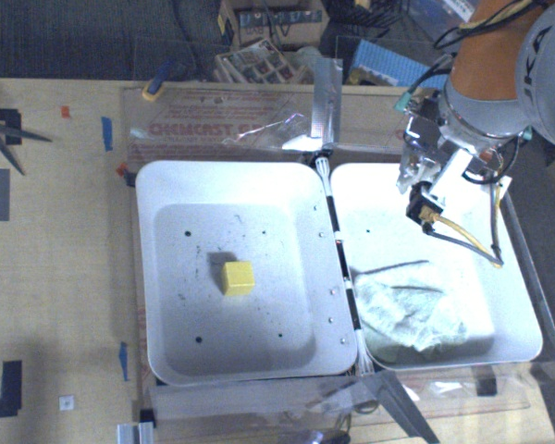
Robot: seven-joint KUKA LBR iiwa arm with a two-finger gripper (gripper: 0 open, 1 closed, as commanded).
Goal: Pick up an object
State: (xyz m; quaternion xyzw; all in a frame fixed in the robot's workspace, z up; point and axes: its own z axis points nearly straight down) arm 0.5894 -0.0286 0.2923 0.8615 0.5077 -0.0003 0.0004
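Overhead slanted view of a wooden surface (65, 248) carrying two shallow white bins side by side. A grey robot arm (499, 81) with an orange band reaches in from the right, and its wrist hangs over the far part of the right bin (379, 211), above the bin floor. The jaws point down toward that bin. They are small and cluttered at this angle, so it cannot be told whether they are open or closed, or whether they hold anything.

Two things could be picked. A small yellow block (239, 277) lies alone near the middle of the left bin (153, 192), well apart from the walls and from the arm. A crumpled pale sheet (412, 311), perhaps thin plastic or cloth, lies in the near part of the right bin, close to the divider between the bins and nearer the wrist.

The block looks light and stiff, possibly foam, with flat sides. It should take a grip across two opposite faces, and the bare floor around it leaves room to come straight down. The sheet looks very light, limp and probably slippery. A pinch on a raised fold near its middle seems the best hold, since flat edges could slide out.
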